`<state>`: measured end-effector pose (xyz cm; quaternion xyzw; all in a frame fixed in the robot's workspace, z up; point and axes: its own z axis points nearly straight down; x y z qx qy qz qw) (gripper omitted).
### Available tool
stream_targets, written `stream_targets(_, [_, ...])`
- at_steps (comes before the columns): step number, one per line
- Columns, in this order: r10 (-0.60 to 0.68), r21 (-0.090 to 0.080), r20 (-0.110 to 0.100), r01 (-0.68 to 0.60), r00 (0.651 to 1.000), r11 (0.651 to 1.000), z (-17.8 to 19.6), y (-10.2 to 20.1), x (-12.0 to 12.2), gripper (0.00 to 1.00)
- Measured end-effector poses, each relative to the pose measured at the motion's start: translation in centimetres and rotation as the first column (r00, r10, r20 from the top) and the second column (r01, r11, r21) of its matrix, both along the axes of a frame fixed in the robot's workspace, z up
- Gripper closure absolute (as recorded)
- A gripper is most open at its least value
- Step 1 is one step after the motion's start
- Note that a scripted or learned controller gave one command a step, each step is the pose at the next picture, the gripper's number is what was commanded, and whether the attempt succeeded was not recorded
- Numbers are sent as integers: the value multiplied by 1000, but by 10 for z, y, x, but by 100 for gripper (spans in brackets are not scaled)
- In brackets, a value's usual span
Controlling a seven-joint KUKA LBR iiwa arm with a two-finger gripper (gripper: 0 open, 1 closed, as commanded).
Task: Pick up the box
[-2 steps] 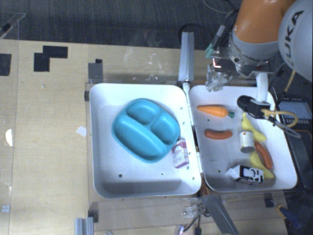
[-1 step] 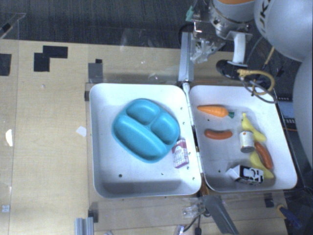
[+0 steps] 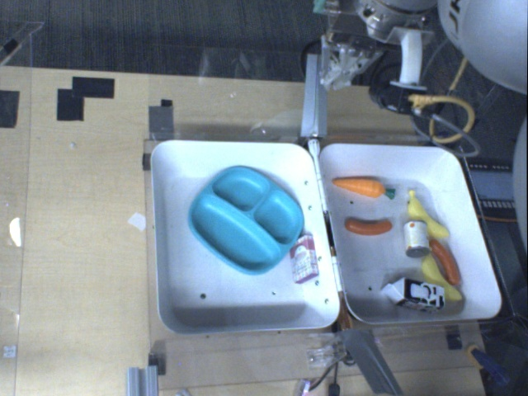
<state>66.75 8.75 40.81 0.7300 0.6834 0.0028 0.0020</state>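
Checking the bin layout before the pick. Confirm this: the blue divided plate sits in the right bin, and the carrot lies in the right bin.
Not quite. The camera view shows the blue divided plate in the left bin; the carrot does lie in the right bin.

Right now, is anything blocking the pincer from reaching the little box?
Nothing visible covers the box in the left bin. The pincer hangs beyond the bins' far edge. The blue plate and bin wall crowd its sides.
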Motion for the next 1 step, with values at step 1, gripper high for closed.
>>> stream_targets(1, [-73,0,-2,73,997,997,5,-13,1,100])
